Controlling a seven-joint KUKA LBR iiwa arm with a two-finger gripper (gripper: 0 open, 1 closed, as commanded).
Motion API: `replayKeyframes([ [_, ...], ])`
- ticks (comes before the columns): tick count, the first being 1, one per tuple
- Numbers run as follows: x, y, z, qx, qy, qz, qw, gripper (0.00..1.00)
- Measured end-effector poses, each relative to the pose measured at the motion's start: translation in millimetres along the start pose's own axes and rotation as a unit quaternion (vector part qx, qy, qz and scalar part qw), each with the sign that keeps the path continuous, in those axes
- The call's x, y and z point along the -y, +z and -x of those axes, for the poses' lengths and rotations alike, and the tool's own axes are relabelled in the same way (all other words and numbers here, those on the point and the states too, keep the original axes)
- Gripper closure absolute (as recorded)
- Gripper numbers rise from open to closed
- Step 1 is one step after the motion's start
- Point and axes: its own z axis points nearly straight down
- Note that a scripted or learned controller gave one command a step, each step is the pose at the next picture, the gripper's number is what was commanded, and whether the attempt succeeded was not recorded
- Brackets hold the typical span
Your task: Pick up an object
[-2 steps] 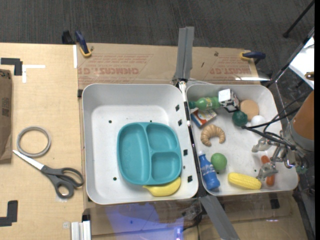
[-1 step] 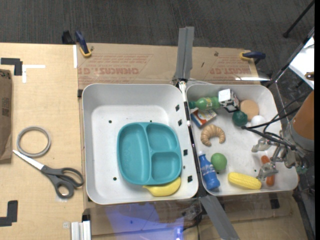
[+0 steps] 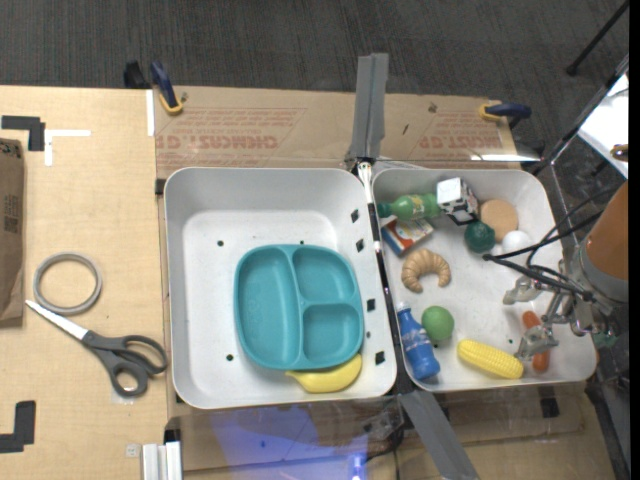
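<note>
Task status: no object is lifted yet. We take the corn (image 3: 490, 359) as the landmark; it lies at the near edge of the right bin (image 3: 553, 208).

1. Just right of the corn, the gripper (image 3: 541, 336) sits low over the bin floor. We cannot tell how its claw is set, and we see nothing between its parts. A small orange piece (image 3: 530, 319) shows beside it; we cannot tell whether they touch.
2. Left of the corn lie a blue bottle (image 3: 415, 341) and a green ball (image 3: 437, 320).
3. Beyond the corn lies a croissant (image 3: 427, 266).
4. Farther back are a green bottle (image 3: 414, 206), a dark green ball (image 3: 480, 235) and a tan round piece (image 3: 498, 215).
5. Far left of the corn, the left bin (image 3: 190, 268) holds a teal tray (image 3: 298, 304) and a banana (image 3: 328, 377).

We judge that the grasp, the lift and the check all remain.
</note>
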Motion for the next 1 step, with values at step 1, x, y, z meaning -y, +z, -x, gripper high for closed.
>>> replayKeyframes([
  [1,-0.1,0.0,0.0,0.000,-0.003,0.000,1.0000,0.00],
])
